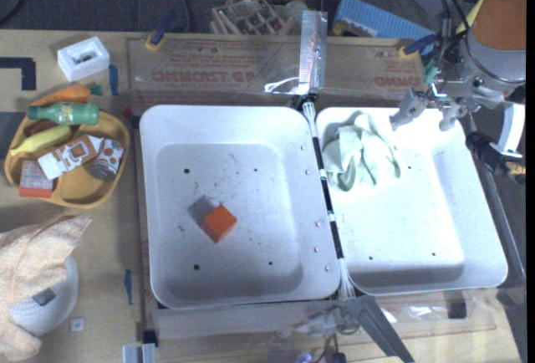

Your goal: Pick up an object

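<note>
An orange block [220,222] lies in the left bin [167,135], with a small grey piece [201,208] touching its upper left side. A crumpled pale green cloth [358,152] rests in the far left part of the right bin [476,211]. My gripper [426,112] hangs over the far edge of the right bin, to the right of the cloth. Its two fingers stand apart, open, and nothing is between them.
A cardboard wall [226,69] runs behind both bins. A wooden bowl [92,190] with toy food sits at the left of the bench, a white box [84,58] behind it. A beige cloth [33,269] lies at the front left. Cables hang near the arm.
</note>
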Available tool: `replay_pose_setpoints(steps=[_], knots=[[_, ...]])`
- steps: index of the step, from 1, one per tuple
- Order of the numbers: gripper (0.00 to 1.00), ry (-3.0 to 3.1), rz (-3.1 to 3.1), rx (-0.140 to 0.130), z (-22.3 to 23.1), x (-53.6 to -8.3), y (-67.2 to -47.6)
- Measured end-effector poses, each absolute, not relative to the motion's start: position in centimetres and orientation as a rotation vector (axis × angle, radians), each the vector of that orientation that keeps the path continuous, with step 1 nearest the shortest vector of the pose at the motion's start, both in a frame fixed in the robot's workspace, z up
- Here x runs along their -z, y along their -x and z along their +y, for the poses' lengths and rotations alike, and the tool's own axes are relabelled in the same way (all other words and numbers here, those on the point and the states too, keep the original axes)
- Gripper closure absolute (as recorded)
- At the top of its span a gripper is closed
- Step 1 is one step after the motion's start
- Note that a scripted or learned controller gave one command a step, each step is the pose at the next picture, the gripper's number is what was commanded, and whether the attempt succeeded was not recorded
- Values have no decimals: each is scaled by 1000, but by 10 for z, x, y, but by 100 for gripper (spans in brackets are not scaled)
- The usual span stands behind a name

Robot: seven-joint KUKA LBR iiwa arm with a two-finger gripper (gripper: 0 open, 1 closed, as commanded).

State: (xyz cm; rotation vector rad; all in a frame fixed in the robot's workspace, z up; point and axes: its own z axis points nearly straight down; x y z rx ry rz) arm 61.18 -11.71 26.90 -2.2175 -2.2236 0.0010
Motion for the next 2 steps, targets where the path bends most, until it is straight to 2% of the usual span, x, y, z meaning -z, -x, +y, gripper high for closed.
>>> replay_pose_setpoints(steps=[1, 2], knots=[[0, 2063, -2369, 0, -112, -154, -618], [0, 1865, -2540, 10, -114, -92, -630]])
